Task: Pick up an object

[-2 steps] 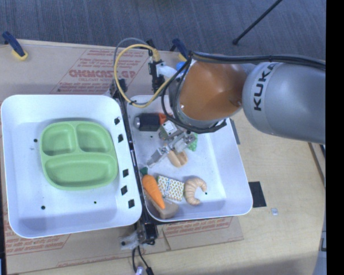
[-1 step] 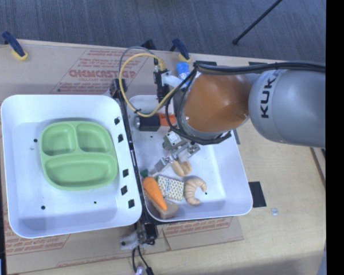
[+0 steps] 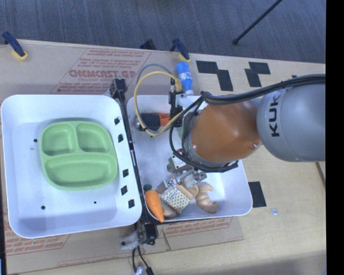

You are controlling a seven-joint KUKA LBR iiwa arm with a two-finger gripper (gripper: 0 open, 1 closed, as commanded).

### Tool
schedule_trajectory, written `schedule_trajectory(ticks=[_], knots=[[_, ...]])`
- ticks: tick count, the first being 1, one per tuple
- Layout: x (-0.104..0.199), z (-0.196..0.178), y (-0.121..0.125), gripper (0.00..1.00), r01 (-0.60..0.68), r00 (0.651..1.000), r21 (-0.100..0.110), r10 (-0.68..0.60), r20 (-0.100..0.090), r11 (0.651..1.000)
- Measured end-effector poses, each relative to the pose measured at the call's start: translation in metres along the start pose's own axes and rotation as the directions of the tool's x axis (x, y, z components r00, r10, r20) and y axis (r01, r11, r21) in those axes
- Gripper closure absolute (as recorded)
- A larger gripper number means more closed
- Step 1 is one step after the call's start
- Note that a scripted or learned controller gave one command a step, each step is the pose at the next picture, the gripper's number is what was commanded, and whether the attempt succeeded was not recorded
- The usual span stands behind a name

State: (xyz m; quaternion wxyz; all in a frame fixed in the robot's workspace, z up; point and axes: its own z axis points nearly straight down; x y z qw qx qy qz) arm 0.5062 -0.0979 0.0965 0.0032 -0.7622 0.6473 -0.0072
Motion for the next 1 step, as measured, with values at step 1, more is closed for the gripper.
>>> schedule_trajectory(ticks=[1], knots=[[0.0341, 0.0034, -0.0895, 0.00, 0.397, 0.918, -0.009, -0.397, 0.010, 0.918]])
